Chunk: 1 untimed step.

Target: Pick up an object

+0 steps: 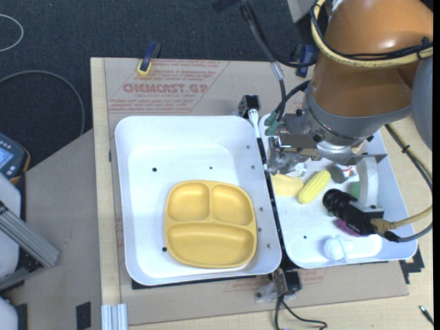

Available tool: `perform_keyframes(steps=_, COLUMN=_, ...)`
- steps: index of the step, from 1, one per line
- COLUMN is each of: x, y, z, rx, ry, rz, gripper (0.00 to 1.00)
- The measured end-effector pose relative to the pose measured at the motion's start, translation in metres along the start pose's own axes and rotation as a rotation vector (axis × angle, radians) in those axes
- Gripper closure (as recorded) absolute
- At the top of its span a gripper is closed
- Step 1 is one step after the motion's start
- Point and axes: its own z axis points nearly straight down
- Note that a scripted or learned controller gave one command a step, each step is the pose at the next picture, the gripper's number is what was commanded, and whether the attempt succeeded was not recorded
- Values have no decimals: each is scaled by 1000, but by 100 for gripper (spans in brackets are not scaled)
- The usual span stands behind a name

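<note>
- Far to the gripper's left, I see the left bin [180,147] with one yellow plate [210,223] lying flat in it. The plate is rounded and square-ish, and I count three compartments: two small ones at the back and one long one at the front.
- Behind that bin, up and left of the gripper, the brown sheet [103,157] under the bins carries red print. I read "CHEMCAST GP" [165,87], with faint smaller lines above and below that I cannot make out. One yellow-and-blue clamp [146,60] sits on the sheet's far edge.
- I count two white bins side by side. The gripper [287,161] hangs over the back left corner of the right bin [304,220], close to the wall between the two.
- From this feed I cannot tell whether the gripper is spread or pressed together, and I see nothing held in it.
- Just below the gripper lies one pale yellow piece [287,184], smooth and flat-looking, on the bin floor.
- Just right of that piece, touching or nearly so, lies one corn cob [314,185]. It is bright yellow, bumpy with kernel rows, and tilted with its right end higher in the frame.
- Down and right of the gripper, near the front wall, one white thing [337,247] lies on its side. I cannot name it.
- Just behind it, a sliver of something purple [352,228] shows, mostly hidden.
</note>
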Motion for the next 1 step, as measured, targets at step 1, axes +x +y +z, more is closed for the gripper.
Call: perform_keyframes(steps=1, x=-20, y=1, z=-63, rx=-15, ry=1, rz=5, gripper=100)
